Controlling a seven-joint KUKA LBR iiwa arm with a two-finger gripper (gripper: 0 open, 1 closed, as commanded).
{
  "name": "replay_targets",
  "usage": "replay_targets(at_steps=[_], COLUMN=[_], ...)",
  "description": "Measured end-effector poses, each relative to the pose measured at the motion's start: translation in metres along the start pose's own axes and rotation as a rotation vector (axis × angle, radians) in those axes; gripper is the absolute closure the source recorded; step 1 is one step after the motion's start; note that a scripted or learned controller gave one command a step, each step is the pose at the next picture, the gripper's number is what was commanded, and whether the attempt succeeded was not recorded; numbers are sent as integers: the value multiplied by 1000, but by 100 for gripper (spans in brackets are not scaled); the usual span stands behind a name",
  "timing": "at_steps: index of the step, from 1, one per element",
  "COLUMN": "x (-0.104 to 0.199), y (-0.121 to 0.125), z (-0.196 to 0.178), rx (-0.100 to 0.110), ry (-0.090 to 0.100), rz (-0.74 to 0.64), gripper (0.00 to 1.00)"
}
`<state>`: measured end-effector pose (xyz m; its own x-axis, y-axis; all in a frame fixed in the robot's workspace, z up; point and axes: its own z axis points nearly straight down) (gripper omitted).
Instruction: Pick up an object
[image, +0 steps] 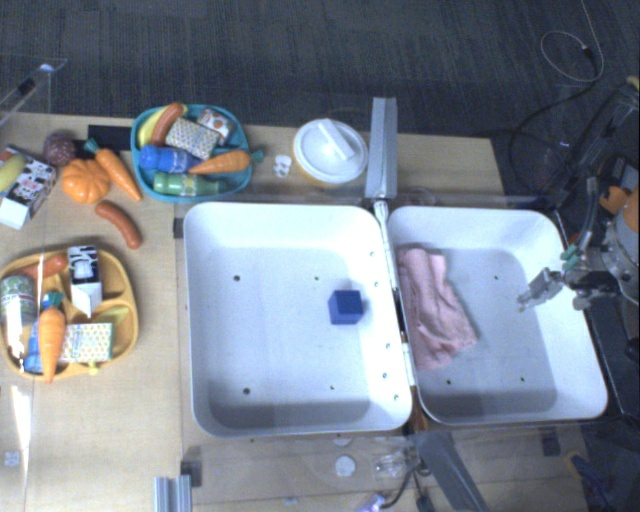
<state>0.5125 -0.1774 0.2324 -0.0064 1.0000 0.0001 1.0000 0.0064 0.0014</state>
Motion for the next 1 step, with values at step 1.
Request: replay_targets(at_steps=[1], x=[56], y=[44], z=[135], rx=[-1], ry=[0], rz=[-214], gripper=[0])
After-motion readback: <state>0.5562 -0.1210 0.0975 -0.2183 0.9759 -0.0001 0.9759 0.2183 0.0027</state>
